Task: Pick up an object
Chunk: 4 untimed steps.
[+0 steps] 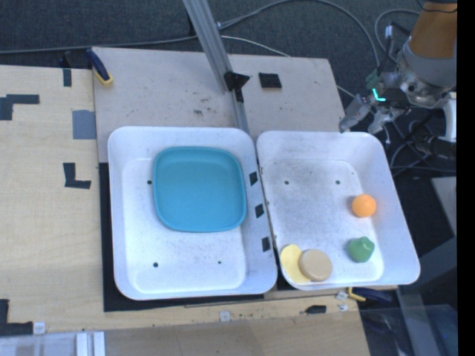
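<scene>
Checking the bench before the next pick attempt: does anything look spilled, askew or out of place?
Nothing stands out. The blue plate lies flat in the left bin. In the right bin the orange ball, green object and tan disc sit apart near the front right. The gripper hovers beyond the bin's far corner.

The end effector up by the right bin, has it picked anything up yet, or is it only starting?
Only starting, it seems. The end effector hangs above the right bin's far corner with nothing between its fingers. The orange ball, green object and tan disc lie in that bin. Choosing, descending and grasping are all left.
</scene>
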### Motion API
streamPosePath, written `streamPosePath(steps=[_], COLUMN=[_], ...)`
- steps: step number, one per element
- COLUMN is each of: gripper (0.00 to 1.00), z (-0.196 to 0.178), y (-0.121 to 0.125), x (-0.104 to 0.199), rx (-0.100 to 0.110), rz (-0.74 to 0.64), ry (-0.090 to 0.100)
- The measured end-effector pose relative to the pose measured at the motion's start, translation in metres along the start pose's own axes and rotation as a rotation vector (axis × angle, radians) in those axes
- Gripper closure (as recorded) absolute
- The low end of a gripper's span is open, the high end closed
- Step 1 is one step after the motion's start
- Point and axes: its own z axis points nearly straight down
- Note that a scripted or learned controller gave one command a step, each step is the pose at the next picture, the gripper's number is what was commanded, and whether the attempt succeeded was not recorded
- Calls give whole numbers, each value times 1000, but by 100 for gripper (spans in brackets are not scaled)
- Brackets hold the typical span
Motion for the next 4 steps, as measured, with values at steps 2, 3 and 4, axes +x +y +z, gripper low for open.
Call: streamPosePath(steps=[2,3,4], gripper=[0,0,0], z=[62,106,156], y=[1,-4,2], x=[-5,-1,6], rx=[6,4,5], rz=[0,0,0], ry=[1,1,1])
